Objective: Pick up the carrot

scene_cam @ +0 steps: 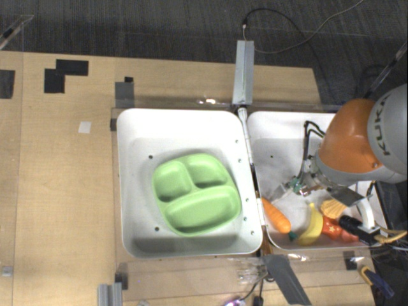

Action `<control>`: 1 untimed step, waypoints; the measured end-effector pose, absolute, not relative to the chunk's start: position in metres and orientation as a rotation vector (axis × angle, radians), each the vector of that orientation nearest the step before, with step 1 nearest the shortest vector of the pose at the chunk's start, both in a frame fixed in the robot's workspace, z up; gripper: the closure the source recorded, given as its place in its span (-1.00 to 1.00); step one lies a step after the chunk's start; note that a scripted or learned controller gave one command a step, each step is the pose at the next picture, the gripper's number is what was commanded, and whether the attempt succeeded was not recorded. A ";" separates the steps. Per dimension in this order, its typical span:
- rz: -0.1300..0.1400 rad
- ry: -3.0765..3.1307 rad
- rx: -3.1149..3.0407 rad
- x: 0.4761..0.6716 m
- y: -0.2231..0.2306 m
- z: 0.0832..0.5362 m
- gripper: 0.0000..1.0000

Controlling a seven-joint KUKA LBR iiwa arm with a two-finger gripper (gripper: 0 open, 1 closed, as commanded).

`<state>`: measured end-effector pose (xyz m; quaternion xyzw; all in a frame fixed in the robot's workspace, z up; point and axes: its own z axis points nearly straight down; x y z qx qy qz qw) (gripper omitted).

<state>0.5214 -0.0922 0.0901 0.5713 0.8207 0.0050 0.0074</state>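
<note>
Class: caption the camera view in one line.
Arm over right bin near carrot; green tray in left bin.

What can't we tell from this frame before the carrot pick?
- Gripper: finger state unreadable in the camera view; the arm's own wrist covers it from above.
- Right bin: its right part is hidden under the arm.
- Red item beside the banana: partly covered, identity unclear.
- Carrot: its green end is too small to detail.

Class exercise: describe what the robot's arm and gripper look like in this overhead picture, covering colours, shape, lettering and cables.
The arm is a rounded grey body with a broad orange band and dark "KU" lettering on the grey shell. Thin black cables loop beside the band. The gripper is small, metallic and dark, with a greenish spot.
</note>
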 end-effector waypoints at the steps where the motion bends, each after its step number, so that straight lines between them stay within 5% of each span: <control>1: 0.021 2.553 1.784 0.497 -0.092 0.092 -1.00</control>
